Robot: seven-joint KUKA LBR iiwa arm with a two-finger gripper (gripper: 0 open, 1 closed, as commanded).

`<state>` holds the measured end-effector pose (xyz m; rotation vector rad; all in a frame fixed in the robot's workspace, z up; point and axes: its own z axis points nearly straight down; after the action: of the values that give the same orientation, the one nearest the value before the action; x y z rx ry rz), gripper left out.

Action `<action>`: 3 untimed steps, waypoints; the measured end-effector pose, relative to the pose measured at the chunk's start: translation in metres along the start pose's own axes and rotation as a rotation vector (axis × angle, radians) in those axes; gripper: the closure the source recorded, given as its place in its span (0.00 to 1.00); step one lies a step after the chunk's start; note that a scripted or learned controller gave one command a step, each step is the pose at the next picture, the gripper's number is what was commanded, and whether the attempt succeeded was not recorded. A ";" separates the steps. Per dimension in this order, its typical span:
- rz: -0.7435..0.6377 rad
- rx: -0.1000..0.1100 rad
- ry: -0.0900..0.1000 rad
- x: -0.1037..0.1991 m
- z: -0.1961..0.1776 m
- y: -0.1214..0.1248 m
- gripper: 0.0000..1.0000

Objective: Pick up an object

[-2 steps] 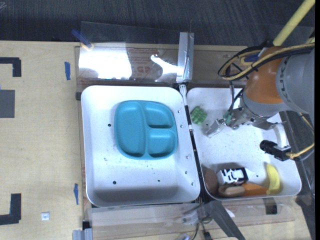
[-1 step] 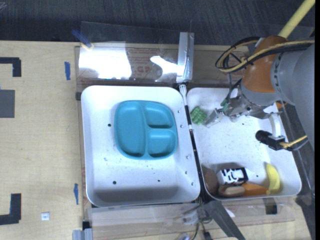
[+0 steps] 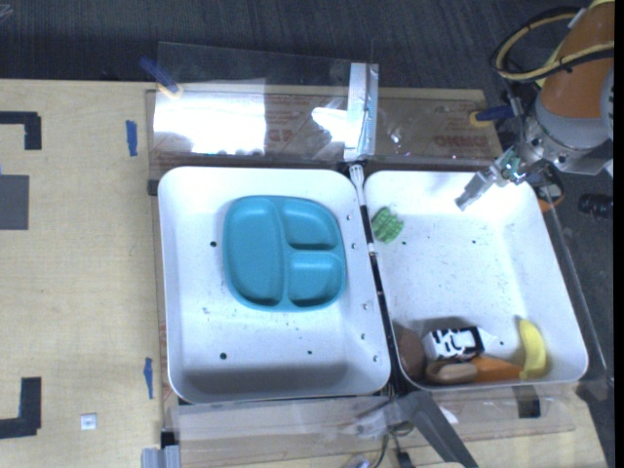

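The pincer (image 3: 471, 194) hung over the right bin's (image 3: 458, 291) far corner, its grip impossible to make out, and would do best dropping squarely over the lone green toy (image 3: 387, 224) by that bin's left wall.

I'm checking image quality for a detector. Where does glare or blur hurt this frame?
Camera view: strong glare washes out the clear panel behind the left bin; the gripper looks blurred; the banana and the things beside it sit in soft shadow; the blue tray is evenly lit.
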<state>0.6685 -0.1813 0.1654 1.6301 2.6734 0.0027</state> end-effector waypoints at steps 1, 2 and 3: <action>-0.173 0.005 0.008 0.036 0.036 0.017 0.00; 0.164 0.001 0.004 0.096 -0.022 0.046 0.00; 0.321 0.003 0.002 0.024 -0.051 0.012 0.00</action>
<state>0.6674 -0.1541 0.2163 2.0385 2.3813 0.0023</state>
